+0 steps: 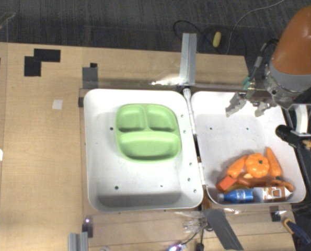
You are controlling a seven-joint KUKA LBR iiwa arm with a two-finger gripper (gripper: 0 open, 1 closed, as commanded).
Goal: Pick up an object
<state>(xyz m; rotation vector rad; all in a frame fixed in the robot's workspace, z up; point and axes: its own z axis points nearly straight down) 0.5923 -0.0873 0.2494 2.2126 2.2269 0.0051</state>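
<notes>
**Gripper high over the right bin, pile still to reach**

The gripper (248,106) hangs in the upper right of the frame, over the far bare end of the right bin (218,140). Its two fingers stand apart, with nothing between them. The arm (296,46) comes in from the right edge, its orange band filling the upper right corner.

Everything worth picking lies heaped in the lower right corner of that bin, well apart from the gripper. A small pumpkin (258,164) sits on top, with a carrot (273,161) just beside it on the right and another orange piece (235,167) leaning at its left. Below them, along the bin's near wall, lie a blue bottle (238,195) and a brown-and-white bottle (274,193), end to end. The left bin (100,140) holds only a green tray (146,131), set near its middle.

To do this step well, I judge the gripper should travel toward the lower right of the frame before coming down, and choose one piece rather than the heap. The pumpkin looks the best choice: it is uppermost and free on top. Its round shape may slip, so the fingers should straddle its middle. The bottles lie close to the wall, where a finger could jam.
</notes>
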